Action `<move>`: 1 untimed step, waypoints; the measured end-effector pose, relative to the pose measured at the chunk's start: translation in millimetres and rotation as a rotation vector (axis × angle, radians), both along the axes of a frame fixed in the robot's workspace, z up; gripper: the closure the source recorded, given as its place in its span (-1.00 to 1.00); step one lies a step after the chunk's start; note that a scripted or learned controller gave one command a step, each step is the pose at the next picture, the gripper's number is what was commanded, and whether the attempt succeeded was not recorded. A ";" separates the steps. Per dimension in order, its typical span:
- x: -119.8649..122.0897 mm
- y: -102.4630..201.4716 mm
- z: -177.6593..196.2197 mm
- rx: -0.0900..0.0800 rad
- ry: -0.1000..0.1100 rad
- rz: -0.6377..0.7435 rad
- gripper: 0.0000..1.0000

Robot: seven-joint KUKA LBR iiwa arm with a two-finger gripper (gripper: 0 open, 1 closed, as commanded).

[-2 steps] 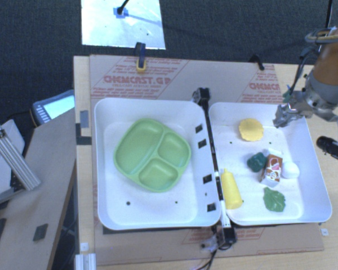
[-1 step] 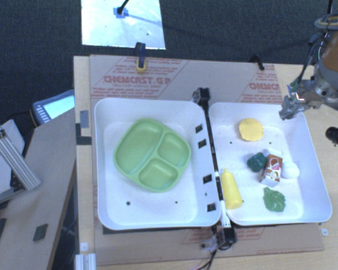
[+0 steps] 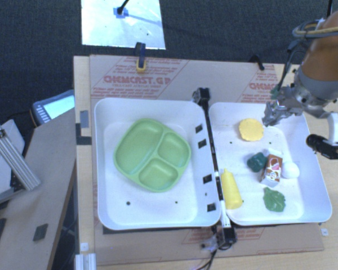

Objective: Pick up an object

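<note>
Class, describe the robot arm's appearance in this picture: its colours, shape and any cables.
The arm has a rounded orange band above a grey wrist section. Thin dark and yellowish cables loop over its top. It ends in a small dark metallic gripper.

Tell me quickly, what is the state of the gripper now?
Gripper: cannot be told; it hangs beside the yellow round object in the right bin, with nothing visibly held.

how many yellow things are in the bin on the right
2. A round yellow disc lies near the right bin's far side, just beside the gripper. A yellow bottle lies along the bin's left wall, nearer the front.
</note>
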State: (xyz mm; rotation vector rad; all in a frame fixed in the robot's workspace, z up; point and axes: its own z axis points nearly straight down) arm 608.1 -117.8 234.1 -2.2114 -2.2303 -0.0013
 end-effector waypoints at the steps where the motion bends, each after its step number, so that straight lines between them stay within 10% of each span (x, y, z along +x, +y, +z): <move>1: -7.1 56.3 -11.1 0.000 -0.001 0.000 1.00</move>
